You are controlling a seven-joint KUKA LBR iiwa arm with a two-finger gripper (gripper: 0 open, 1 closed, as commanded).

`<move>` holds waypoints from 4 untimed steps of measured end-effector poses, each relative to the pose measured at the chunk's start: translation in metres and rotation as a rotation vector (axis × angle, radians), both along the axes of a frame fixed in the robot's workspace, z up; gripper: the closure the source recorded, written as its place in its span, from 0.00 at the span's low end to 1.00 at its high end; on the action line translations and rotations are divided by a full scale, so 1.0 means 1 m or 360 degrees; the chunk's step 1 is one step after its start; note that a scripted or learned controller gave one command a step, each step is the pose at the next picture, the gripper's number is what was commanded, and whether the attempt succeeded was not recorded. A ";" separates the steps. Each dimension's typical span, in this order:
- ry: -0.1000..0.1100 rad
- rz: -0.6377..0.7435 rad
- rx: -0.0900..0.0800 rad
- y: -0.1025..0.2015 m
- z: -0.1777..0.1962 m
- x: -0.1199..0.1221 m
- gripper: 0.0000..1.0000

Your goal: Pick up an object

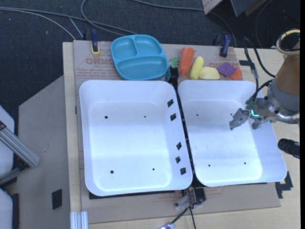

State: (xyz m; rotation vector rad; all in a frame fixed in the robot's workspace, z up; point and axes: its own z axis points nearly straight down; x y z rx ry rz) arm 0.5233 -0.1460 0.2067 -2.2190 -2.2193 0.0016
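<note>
My gripper [247, 122] hangs over the right part of the right white bin [224, 175], reaching in from the right edge. Its two grey fingers [236, 121] stand apart, open, with nothing between them. A small green light glows at its base. The toy foods lie outside the bins, on the bench behind the right bin: an orange carrot [186, 58], a yellow corn cob [197, 67], a pale yellow lemon piece [209, 73] and a purple grape bunch [227, 70]. They are well away from the gripper, towards the back.
The left white bin [95, 142] sits beside the right one, with black clips [172, 110] along the shared rim. A blue divided plate [139, 56] rests behind the left bin. Blue clamps [94, 40] hold the board at the back. Cables run at the right.
</note>
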 end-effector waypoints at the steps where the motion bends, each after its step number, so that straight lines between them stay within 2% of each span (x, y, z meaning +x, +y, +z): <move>1: -0.0003 0.0000 0.0000 0.000 0.001 0.001 0.00; 3: 0.0007 -0.0001 0.0003 0.006 -0.112 -0.018 0.00; 4: 0.0002 -0.0001 0.0002 0.007 -0.123 -0.018 0.00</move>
